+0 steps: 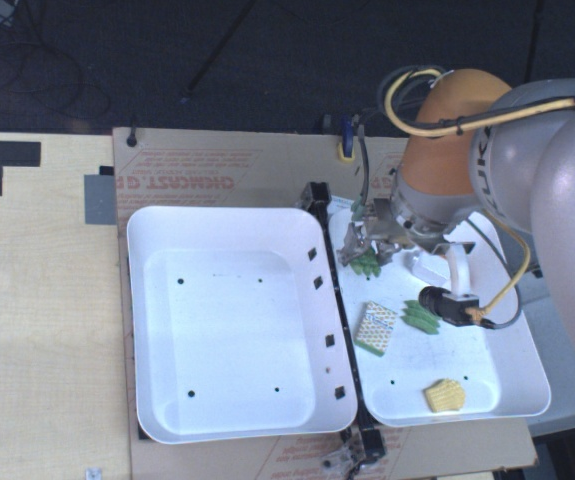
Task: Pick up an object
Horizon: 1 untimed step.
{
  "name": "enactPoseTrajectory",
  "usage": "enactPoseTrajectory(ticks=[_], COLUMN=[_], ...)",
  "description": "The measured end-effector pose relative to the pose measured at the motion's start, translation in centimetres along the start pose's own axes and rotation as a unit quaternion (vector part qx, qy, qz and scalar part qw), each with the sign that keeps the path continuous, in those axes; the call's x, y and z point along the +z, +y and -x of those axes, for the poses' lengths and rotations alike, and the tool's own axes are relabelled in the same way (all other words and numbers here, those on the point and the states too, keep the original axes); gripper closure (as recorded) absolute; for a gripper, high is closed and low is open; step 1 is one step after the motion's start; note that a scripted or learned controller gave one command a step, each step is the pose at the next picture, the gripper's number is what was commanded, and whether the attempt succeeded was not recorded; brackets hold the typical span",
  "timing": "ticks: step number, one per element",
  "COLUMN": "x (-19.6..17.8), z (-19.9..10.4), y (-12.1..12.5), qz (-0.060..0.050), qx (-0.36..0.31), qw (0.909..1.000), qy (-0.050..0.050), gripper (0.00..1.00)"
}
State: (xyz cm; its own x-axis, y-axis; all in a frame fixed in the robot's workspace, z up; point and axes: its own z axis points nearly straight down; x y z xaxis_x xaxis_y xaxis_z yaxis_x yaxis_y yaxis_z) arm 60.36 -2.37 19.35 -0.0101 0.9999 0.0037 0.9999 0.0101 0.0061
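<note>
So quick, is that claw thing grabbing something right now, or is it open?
Gripper: low in the right bin, right over a green object; open, shut or gripping cannot be told from here.

1. One fixed camera sits above my bench (47,298) and looks down at a slant.
2. It takes in both bins side by side: the left bin (229,230) fills the middle, the right bin (507,388) sits toward the right.
3. The far bench edge and the dark floor (217,48) run across the top.
4. My arm (487,158) comes in from the right, large and near the lens.
5. It stands back enough to frame both bins whole.
</note>
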Motion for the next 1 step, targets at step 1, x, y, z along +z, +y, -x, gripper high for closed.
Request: enactPoseTrajectory(ticks=[1], x=[0.68], z=[-4.13], y=[-2.02], qz=[-0.006], qx=[0.003], qw=[1.0000], qy=[-0.001], gripper=[1.00])
